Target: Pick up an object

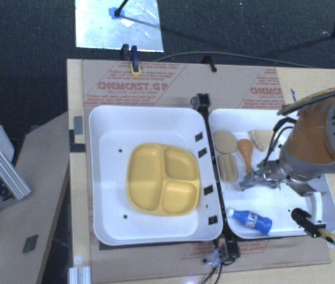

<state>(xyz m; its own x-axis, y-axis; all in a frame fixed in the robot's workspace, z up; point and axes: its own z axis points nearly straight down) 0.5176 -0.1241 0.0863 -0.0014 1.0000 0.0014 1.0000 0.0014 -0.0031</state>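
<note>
In the right bin (238, 118) my gripper (251, 181) hangs low over the middle of the floor, with the grey arm and its orange band (312, 136) coming in from the right. A pale wooden spoon (226, 152) lies just left of the gripper. A smaller orange-brown wooden spoon (246, 151) lies beside it, its handle running toward the gripper tip. A pale beige piece (262, 138) rests at the back, partly hidden by the arm. A blue bottle with a white cap (251, 220) lies on its side near the front wall. I see nothing held.
The left bin (105, 158) holds a yellow divided plate (162, 178). A black-clipped divider (210, 158) separates the two bins. The bench's cardboard top (155, 84) stretches behind them.
</note>
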